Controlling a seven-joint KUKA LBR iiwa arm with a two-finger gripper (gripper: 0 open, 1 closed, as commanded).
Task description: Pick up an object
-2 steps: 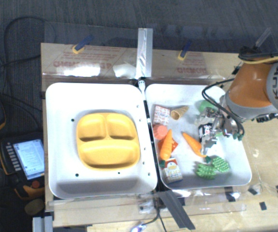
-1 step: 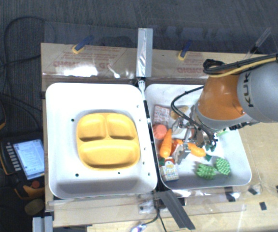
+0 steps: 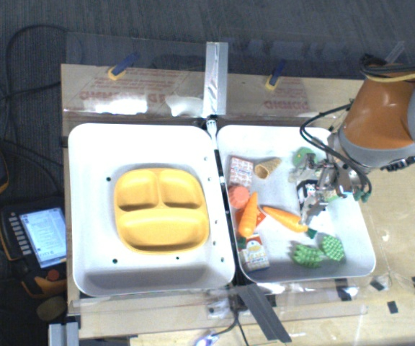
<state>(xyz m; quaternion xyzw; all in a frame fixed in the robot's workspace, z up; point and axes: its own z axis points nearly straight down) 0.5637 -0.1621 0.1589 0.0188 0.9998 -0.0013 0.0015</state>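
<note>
In the right bin (image 3: pixel 366 254), seen from above, we find the gripper (image 3: pixel 313 206) lowered over the toys, its dark, cable-wrapped body hanging below the orange band of the arm (image 3: pixel 380 117) that comes in from the right. We cannot tell whether its fingers are parted or closed, since the mechanism is small and cluttered here, and we see nothing clearly clamped in it. Its tip sits just above the right end of an orange carrot (image 3: pixel 285 218), close enough that contact may exist, though we cannot confirm it. That carrot lies flat near the middle of the bin, its long axis running from upper left to lower right, with the greenish end toward the lower right beside the gripper. A second, fatter carrot (image 3: pixel 248 213) lies to its left, more nearly upright in the view, next to a pink round piece (image 3: pixel 239 194). Farther up rest a patterned packet (image 3: pixel 241 170) and a tan cone (image 3: pixel 267 168); lower down are a small carton (image 3: pixel 254 253) and two green knobbly pieces (image 3: pixel 317 251). The left bin (image 3: pixel 92 265) carries a yellow divided tray (image 3: pixel 161 207). Both bins sit on a wooden bench (image 3: pixel 398 215), with grey carpet (image 3: pixel 193 13) beyond and a handheld pendant (image 3: pixel 38 240) on the left.
</note>
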